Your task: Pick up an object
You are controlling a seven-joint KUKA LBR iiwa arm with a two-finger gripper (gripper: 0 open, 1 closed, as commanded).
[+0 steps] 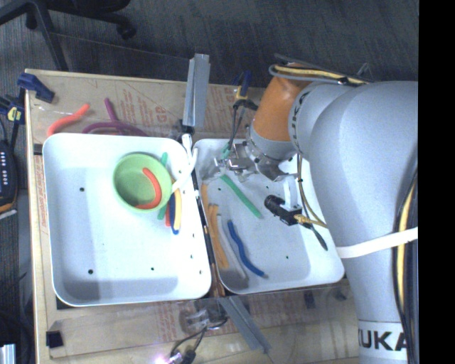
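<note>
Grey arm [370, 206] bent low over right bin [323, 266]

This is a robotics lab or test cell, not a home. A plywood bench [142, 99] stands on dark carpet, with clamps [34, 85] gripping its edge at ten o'clock and a castered chair base [85, 18] at eleven o'clock. Two shallow white bins [128, 284] sit side by side at the centre. A large grey industrial arm [362, 185] marked KUKA fills three o'clock, with loose cables [192, 345] at six o'clock.
</note>
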